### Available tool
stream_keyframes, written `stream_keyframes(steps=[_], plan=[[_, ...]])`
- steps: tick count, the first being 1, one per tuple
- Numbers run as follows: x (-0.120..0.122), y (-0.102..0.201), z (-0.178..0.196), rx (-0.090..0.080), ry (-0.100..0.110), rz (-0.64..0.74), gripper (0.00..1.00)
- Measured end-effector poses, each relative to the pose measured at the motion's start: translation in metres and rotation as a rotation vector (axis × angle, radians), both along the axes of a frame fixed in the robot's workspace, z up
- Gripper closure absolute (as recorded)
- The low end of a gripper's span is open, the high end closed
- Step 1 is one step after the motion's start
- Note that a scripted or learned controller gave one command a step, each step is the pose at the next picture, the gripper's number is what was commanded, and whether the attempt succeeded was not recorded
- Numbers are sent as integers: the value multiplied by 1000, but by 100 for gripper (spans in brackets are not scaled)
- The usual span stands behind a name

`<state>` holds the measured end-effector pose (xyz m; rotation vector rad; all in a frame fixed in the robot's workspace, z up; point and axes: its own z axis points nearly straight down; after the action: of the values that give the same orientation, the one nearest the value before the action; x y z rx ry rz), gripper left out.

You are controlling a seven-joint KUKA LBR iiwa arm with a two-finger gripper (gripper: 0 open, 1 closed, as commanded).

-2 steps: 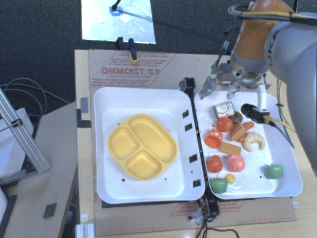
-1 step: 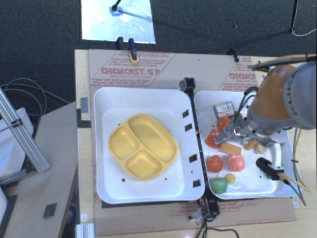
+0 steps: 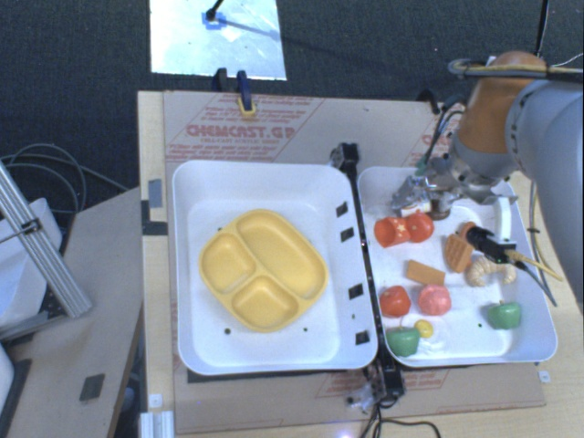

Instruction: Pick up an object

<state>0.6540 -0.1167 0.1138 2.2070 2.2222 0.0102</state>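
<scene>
gripper (image 3: 415, 196) sits over the tomato (image 3: 402, 230), can't tell its state, so center it before closing.

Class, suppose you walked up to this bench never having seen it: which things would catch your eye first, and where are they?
The yellow divided tray stands out, lying alone in the left bin. Next comes the scatter of small toy foods in the right bin, among them a red pair near its top and a green piece at lower right. Above that bin's top edge hangs the grey arm with its orange band, its gripper just over the red pair.
</scene>
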Motion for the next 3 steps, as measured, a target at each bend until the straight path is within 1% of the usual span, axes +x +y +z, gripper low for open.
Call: stream_keyframes(steps=[1,2,3], plan=[[-9,0,-18,-1,3,-10,0],[-25,2,-18,-4,-18,-7,0],[6,-43,-30,8,64,-12,0]])
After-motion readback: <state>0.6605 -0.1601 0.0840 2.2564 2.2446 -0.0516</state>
